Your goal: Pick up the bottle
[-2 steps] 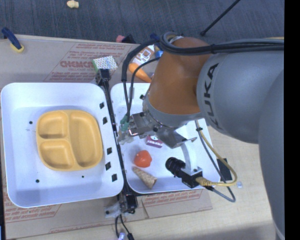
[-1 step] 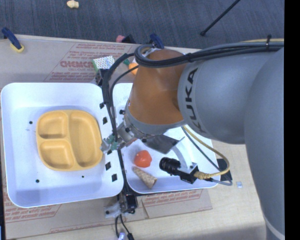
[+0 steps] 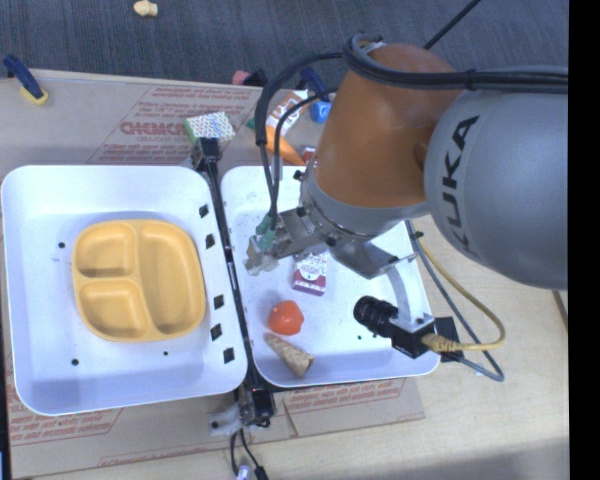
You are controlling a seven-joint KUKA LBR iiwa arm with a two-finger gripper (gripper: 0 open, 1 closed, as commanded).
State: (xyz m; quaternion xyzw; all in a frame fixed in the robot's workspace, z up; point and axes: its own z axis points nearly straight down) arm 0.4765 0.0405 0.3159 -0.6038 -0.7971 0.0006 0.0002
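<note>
Hovering over the right bin point(image 3: 420, 363), gripper point(image 3: 263, 251) seeks a bottle.
Finger state cannot be told; arm hides the bin's back edge.

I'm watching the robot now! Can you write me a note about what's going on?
Pincer: low over the left part of the right shallow white bin, beside the divider. I cannot tell whether it holds anything.
Bottle: not clear. A white and orange thing with a blue cap peeks out behind the arm at the bin's far edge; it may be the bottle.
Also in the right bin: a small red and white packet, a red-orange lump, a tan cork-like piece.
Left shallow white bin: a yellow divided plate.
Done: no pickup seen.
Left: find the bottle, grip it, lift it.
</note>
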